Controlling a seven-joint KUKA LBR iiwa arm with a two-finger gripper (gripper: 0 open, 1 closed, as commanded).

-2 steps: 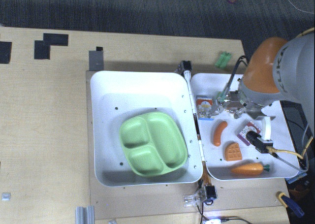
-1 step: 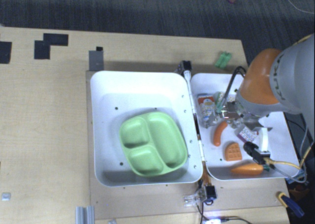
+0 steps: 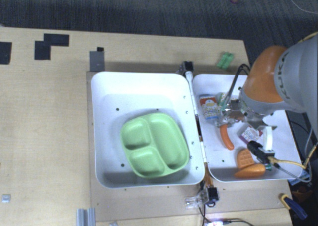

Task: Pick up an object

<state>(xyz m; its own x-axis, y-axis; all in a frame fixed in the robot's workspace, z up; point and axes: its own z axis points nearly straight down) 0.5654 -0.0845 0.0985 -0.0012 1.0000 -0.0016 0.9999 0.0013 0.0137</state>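
Note:
My gripper (image 3: 224, 115) hangs low over the middle of the right bin (image 3: 283, 170), below the orange band of the arm. It is just above a small packet (image 3: 210, 106) with red and white print and the upper end of a thin orange carrot-like piece (image 3: 227, 138). I see nothing clearly held in it. Toward the bin's front lie an orange-brown chunk (image 3: 244, 157) and an orange oval piece (image 3: 250, 171). A pink and white wrapper (image 3: 250, 133) rests right of the carrot piece.
The left bin (image 3: 107, 120) holds a green divided plate (image 3: 155, 143), tilted toward the front. A small green object (image 3: 225, 60) lies on the bench behind the right bin. Cables run along the right bin's front right corner.

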